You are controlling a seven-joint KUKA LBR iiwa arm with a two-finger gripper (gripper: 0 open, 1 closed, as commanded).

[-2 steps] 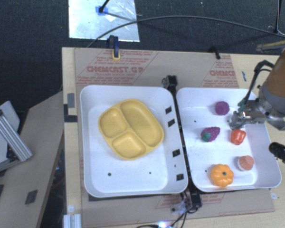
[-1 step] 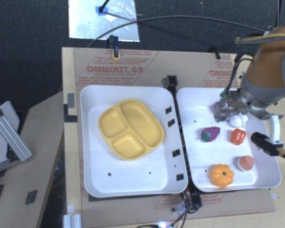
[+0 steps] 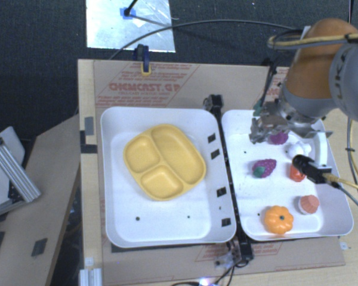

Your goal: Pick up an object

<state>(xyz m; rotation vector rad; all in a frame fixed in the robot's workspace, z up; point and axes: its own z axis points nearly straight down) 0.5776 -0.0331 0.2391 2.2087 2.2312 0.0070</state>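
Note:
In the right bin (image 3: 337, 219), my gripper (image 3: 260, 134) hangs low over the far left part. A small magenta thing (image 3: 280, 138) lies right beside it on its right, partly hidden by the wrist. Whether it touches the gripper I cannot tell. A purple bunch of toy grapes (image 3: 264, 168) lies a little nearer the front, apart from the gripper. At the front of the bin sits an orange toy pumpkin (image 3: 278, 219), with a salmon and white round piece (image 3: 309, 204) to its right. A red piece (image 3: 296, 174) is half hidden by the robot's wrist parts.
The left bin (image 3: 116, 219) holds a yellow divided plate (image 3: 164, 159) near its middle. A row of black clips (image 3: 221, 171) runs along the seam between the two bins. The arm (image 3: 322, 70) comes in over the right bin's far right corner.

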